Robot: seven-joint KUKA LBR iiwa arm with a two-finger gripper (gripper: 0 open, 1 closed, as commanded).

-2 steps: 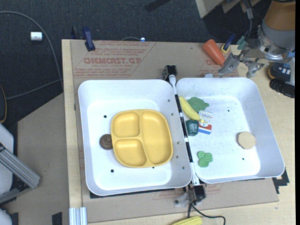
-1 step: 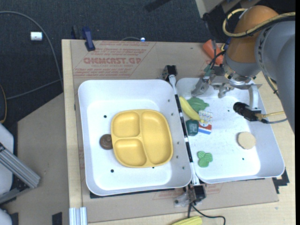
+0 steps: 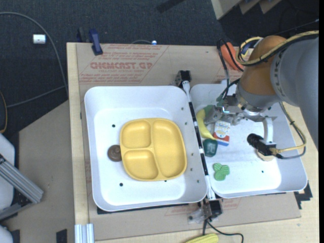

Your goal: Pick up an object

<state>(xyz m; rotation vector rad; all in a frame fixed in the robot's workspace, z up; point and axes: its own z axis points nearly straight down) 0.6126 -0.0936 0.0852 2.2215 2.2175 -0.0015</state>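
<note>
camera view has the gripper [image 3: 221, 116] low in the right bin [image 3: 263, 178], right of centre frame, over small items [image 3: 216, 131]. i cannot tell its opening or any hold; nothing looks lifted yet.

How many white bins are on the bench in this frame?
2: the left bin holds a yellow divided plate; the right bin holds small items under the arm.

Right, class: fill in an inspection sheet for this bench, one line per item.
Surface: two white bins side by side on a bench.
Job's things: yellow item, dark green block, light green piece, white and red packet in the right bin.
Clutter: yellow divided tray and brown disc in the left bin.
Claw: over the right bin.
Cables: yellow cable on the arm.
Surroundings: dark carpet.
</note>
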